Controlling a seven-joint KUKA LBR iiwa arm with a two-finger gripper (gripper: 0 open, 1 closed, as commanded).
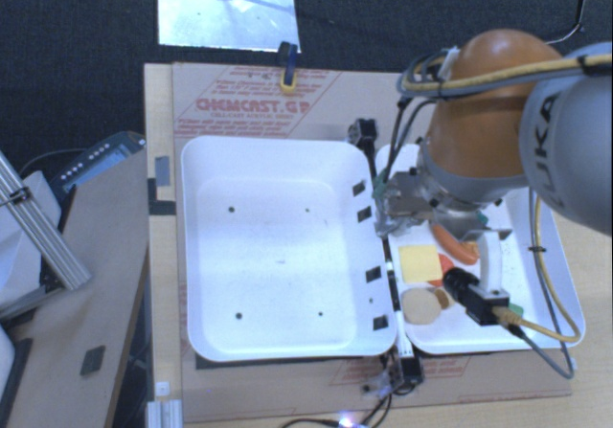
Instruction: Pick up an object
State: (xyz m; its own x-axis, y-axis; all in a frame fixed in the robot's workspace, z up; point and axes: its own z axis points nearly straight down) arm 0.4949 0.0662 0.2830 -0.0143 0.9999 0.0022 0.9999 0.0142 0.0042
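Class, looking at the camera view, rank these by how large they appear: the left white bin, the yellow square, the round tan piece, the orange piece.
1. Left white bin
2. Yellow square
3. Round tan piece
4. Orange piece, though the arm partly covers it, so its rank is unsure.

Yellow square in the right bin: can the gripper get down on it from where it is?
Probably yes. The yellow square lies flat with its top uncovered, just below the gripper. The orange piece and tan disc crowd its edges, so finger room looks tight.

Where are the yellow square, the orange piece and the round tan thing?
yellow square [420,263], camera view, middle of its flat face
orange piece [456,244], camera view, middle of its long body
round tan thing [419,305], camera view, centre of its top
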